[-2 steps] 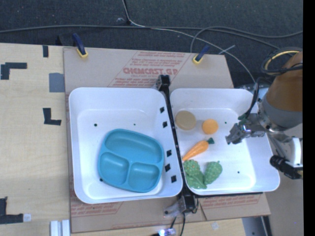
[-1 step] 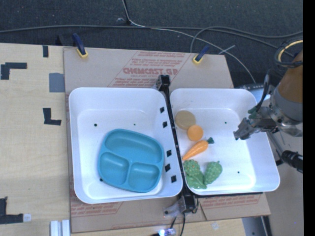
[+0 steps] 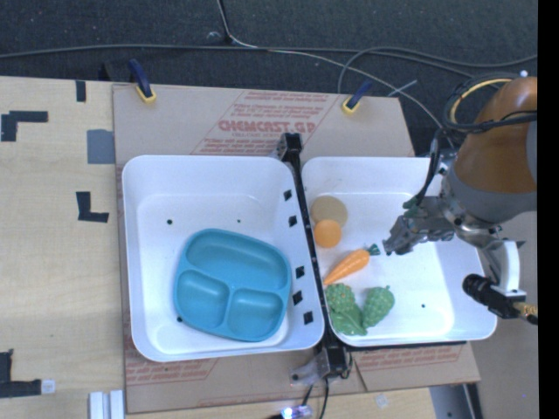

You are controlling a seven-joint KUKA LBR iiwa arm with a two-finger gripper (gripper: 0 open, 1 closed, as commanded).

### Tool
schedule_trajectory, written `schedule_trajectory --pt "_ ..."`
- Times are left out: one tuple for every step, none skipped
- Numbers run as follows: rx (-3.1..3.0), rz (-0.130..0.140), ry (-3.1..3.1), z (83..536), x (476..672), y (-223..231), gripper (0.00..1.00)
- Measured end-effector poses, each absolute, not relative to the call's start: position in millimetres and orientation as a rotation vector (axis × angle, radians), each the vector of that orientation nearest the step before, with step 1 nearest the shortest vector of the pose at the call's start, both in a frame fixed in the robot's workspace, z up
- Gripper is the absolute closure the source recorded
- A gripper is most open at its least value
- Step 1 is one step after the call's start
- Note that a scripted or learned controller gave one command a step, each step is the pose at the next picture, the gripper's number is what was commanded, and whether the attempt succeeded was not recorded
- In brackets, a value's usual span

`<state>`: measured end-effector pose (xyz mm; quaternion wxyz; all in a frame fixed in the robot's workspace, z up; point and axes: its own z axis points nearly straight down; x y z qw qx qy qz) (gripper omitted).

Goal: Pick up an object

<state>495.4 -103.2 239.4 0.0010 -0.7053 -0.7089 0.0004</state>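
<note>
Pale wooden worktop [image 3: 52, 260] marked with dark tape pieces, overlaid by a brown cardboard sheet [image 3: 262, 120] clamped at its far edge. Dark carpet-like floor [image 3: 105, 16] beyond, crossed by thin cables. Two white bins side by side: left bin [image 3: 140, 182] holding a blue divided tray [image 3: 232, 284]; right bin [image 3: 393, 175] holding an orange carrot [image 3: 346, 265], an orange ball [image 3: 327, 233] against a tan cup [image 3: 329, 209], and two green leafy pieces [image 3: 358, 307]. Tool [image 3: 395, 243] low over the right bin, just beside the carrot's leafy tip; open or closed, cannot tell.
</note>
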Motion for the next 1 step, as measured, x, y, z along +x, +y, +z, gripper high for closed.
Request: schedule_trajectory --pt "-2.213 -0.001 -2.228 245.9 495.0 -51.8 1.00"
